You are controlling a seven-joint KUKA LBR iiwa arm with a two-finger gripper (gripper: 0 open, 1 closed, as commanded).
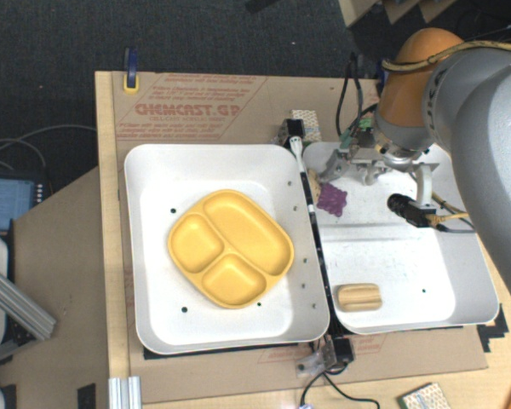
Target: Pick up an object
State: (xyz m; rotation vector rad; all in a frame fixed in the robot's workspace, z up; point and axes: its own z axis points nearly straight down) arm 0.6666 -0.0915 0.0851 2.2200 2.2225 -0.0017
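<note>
Starting at the tool [358, 165]: impossible to tell from this slant whether wide or narrow, and no sign of anything carried. Hangs just beyond the purple lump [332, 198], on its far side and a touch toward the arm, close over it yet seemingly apart.

To do the step well: centre over the purple lump before dropping, square up with the lump mid-span, then descend straight. Mind the bin wall [318, 233] just beside the lump on the view's left; better to close along that wall than across it, to avoid a scrape. Looks soft and crumpled, so probably apt to squash rather than slip; close gently and lift only on a firm hold.

Reaches in from the view's right of the lump, wrist bent steeply down, orange band [409, 83] above and behind the lump, grey forearm [485, 143] sweeping off to the right.

Farther out from the lump: a tan roll [358, 296] well apart toward the near edge of the same white bin [409, 254]; a yellow divided plate [230, 247] across the wall to the view's left, in the other bin [149, 228]; brown table [196, 109] beyond.
</note>
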